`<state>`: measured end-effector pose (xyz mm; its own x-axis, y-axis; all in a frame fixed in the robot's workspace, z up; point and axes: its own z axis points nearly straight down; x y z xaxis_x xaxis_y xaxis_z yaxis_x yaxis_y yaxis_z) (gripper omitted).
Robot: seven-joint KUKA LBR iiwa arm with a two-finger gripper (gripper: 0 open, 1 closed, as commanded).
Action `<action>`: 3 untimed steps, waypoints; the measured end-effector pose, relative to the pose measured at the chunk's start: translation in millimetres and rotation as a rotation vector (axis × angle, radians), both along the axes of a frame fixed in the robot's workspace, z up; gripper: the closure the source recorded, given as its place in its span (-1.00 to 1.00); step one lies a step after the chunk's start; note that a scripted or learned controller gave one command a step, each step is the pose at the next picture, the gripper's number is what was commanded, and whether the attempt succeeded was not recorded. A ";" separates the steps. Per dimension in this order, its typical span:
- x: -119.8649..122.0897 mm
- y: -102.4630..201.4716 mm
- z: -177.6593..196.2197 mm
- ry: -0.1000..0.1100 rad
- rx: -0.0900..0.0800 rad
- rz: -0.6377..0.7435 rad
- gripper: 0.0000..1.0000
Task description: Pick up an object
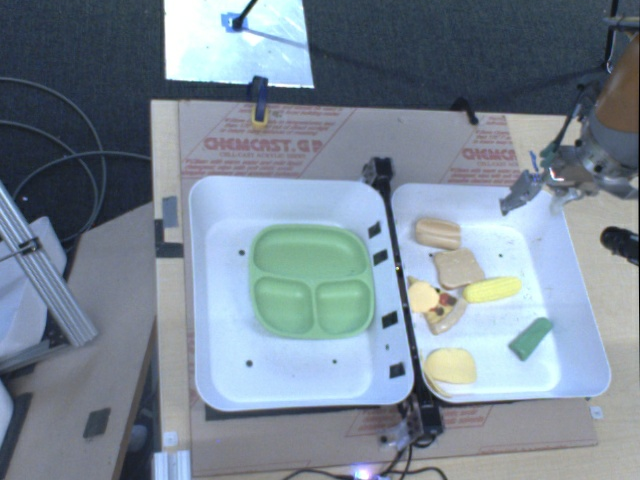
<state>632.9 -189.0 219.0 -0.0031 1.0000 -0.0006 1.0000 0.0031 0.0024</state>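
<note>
Gripper point(540, 183) sits over the far right corner of the right bin point(575, 268), entering from the right edge of the view; grey arm with orange band just visible behind it. Fingers look spread, one grey tip pointing down-left toward the bin's far rim, nothing between them.

Nearest to the gripper: a tan bread roll point(438, 233), down and to its left, lying in the far part of the right bin. Just beyond that, a brown toast slice point(459, 267), touching or nearly touching the roll's near side. A yellow corn cob point(492, 290) lies beside the toast, almost straight below the gripper in the view.

Further off: a pizza slice point(444, 312) with a yellow piece point(422, 296) next to it, both against the bin's left wall. A green block point(530, 338) lies tilted, below the gripper, apart from the other items. Farthest in this bin: a pale yellow round piece point(450, 366) at the near left corner.

Well to the gripper's left, the left bin point(215, 268) holds a green divided plate point(311, 279), three compartments, roughly centred.

Both bins rest on a cardboard sheet point(290, 138). A blue clamp point(259, 101) sits at its far edge.
</note>
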 end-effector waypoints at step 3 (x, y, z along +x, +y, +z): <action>-4.0 139.9 -35.1 0.000 0.003 0.008 -1.00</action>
